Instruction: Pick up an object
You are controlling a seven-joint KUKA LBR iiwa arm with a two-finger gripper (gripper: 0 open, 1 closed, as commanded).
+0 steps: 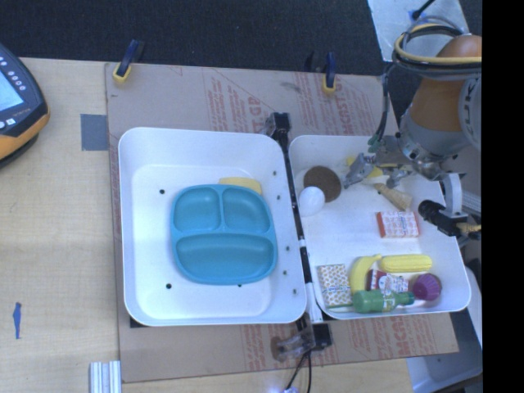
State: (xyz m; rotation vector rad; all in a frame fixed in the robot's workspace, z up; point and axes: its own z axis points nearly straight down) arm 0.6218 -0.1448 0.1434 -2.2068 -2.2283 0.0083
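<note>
Over the right bin's point(458, 297) far end the hand point(378, 169) hangs low, grip impossible to judge, likely lined up on the brown disc point(322, 182) and white ball point(312, 200) nearby.

**Bench layout: two bins side by side**

Left bin point(139, 219): holds divided tray point(223, 234) at centre, flat block point(240, 185) tucked behind its far edge.

Right bin point(458, 297): holds ball point(311, 200) against left wall, round disc point(324, 182) touching it behind. Packet point(398, 224) right of centre. Near edge crowded: square packet point(333, 284) leftmost, then banana point(361, 271), corn cob point(405, 263), bottle point(378, 302) in front, round fruit point(426, 286) rightmost.

Handheld unit point(15, 105) lies on bench point(49, 260), far left.
</note>
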